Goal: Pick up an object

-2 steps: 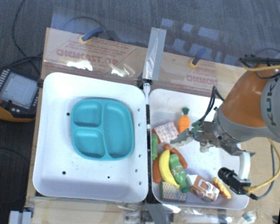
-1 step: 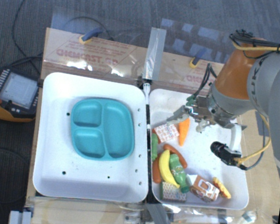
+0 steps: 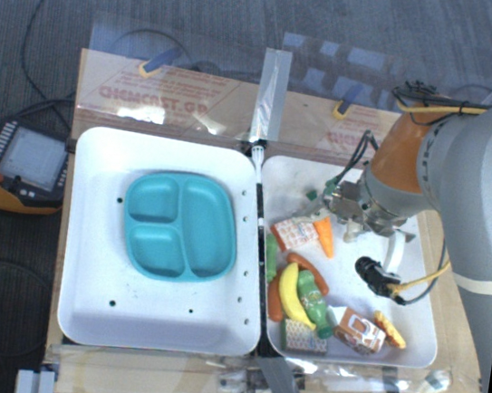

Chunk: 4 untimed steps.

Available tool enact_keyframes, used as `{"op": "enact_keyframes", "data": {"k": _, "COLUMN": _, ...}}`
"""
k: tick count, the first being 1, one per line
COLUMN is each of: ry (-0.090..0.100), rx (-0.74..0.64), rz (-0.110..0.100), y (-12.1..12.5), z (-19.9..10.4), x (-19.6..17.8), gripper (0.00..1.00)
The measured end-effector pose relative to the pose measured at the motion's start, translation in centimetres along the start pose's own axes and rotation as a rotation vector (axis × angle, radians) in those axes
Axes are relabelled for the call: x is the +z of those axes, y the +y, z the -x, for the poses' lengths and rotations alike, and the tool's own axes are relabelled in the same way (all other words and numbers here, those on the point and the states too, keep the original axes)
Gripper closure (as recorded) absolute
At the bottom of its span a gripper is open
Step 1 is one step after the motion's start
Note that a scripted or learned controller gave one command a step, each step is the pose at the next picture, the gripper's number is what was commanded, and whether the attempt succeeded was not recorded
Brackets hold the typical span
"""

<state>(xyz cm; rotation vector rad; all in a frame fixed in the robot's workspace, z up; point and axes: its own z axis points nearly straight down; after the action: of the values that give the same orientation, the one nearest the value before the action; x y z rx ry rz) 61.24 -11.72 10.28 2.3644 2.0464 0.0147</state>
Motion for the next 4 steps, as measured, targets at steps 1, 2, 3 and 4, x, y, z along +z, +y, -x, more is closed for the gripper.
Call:
{"op": "enact_keyframes", "data": {"k": 1, "ry": 0.0, "rx": -0.186, "rz": -0.019, "y": 1.4, "z": 0.3, "x": -3.3, "gripper": 0.0}}
{"op": "enact_keyframes", "data": {"k": 2, "ry": 0.007, "rx": -0.173, "rz": 0.001, "y": 1.8, "z": 1.2, "x": 0.6, "gripper": 0.0}}
{"op": "enact_keyframes", "data": {"k": 3, "ry": 0.004, "rx": -0.176, "rz": 0.013, "y": 2.1, "z": 0.9, "x": -0.7, "gripper": 1.0}}
{"op": "enact_keyframes", "data": {"k": 4, "ry": 0.001, "rx": -0.164, "rz": -0.018, "y": 2.4, "z": 0.4, "x": -11.3, "gripper": 1.0}}
